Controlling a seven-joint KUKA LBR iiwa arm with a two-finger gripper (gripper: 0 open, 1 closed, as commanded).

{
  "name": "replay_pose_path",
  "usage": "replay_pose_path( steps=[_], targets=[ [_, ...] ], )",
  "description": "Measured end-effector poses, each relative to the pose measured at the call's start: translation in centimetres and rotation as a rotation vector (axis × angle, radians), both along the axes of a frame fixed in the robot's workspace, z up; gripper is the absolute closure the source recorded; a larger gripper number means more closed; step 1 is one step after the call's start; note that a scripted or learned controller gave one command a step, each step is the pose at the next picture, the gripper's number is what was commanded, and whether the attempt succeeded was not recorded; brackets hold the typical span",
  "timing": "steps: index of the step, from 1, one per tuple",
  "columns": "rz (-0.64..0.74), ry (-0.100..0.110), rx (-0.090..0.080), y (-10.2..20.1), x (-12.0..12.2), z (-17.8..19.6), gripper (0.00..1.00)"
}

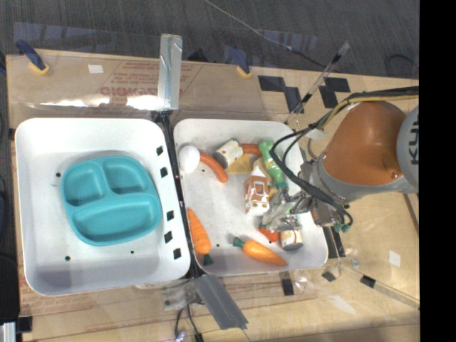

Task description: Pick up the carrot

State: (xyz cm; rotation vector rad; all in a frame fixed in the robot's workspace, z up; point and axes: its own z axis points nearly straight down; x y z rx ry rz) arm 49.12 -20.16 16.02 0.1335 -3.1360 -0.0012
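Note:
An orange carrot (262,252) with a green stem end lies near the front edge of the right bin (226,262), pointing right. A second carrot-like orange piece (199,233) rests against that bin's left wall. My gripper (281,216) hangs low over the right side of the bin, just above and slightly right of the stemmed carrot, among a clutter of toys. Nothing orange shows in its grasp. The orange wrist band (363,144) sits over the bin's right rim.
The right bin also holds a white egg (189,157), a red-orange sausage (213,167), a small carton (257,193), a green item (271,162) and a small can (291,241). A teal divided plate (110,198) lies in the left bin (43,269).

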Motion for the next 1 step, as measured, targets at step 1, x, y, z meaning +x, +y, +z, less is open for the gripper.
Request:
replay_pose_path(
  steps=[1],
  targets=[
    [0.026,-0.006,-0.001,-0.22,0.47,0.17,1.00]
  ],
)
